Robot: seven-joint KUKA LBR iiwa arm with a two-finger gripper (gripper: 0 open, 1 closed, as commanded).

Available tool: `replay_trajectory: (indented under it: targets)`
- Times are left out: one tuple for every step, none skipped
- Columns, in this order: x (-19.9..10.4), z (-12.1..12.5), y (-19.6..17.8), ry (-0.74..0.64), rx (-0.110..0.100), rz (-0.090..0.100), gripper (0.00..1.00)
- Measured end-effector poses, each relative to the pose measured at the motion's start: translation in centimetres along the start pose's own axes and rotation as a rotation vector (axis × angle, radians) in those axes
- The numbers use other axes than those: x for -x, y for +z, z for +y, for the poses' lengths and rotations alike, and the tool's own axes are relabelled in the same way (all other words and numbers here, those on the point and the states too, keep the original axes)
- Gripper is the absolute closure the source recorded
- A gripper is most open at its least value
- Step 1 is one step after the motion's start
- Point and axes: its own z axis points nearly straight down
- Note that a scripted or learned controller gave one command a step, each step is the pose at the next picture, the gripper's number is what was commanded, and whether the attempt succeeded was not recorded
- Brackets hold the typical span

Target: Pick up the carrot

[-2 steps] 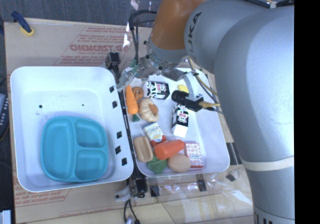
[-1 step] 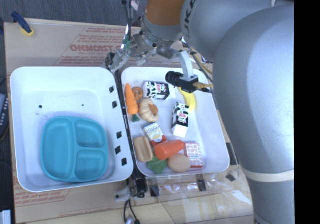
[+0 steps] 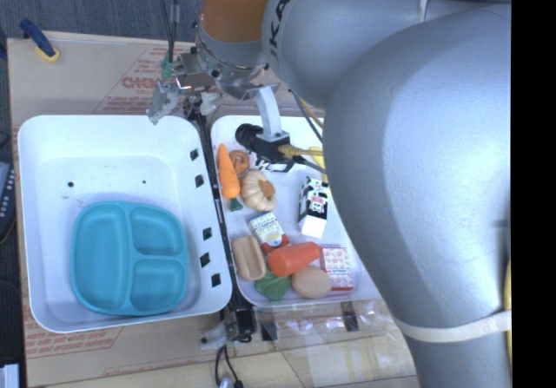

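Ok, gripper (image 3: 167, 100) at upper centre of frame, over back rim of left bin (image 3: 35, 204); jaws apart or together, can't tell. Carrot (image 3: 228, 171) lies in right bin (image 3: 224, 128) by its left wall, apart from gripper.

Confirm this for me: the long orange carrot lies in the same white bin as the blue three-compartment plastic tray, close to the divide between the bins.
Not right. The camera view shows the long orange carrot in the other white bin, among the toy foods, while the blue three-compartment plastic tray sits in its own bin. The carrot is indeed close to the divide.
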Motion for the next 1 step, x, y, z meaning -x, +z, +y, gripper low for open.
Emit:
replay_trajectory:
  targets:
    - [-6.42, -0.2, 13.61, -0.026, -0.018, 0.001, 0.0]
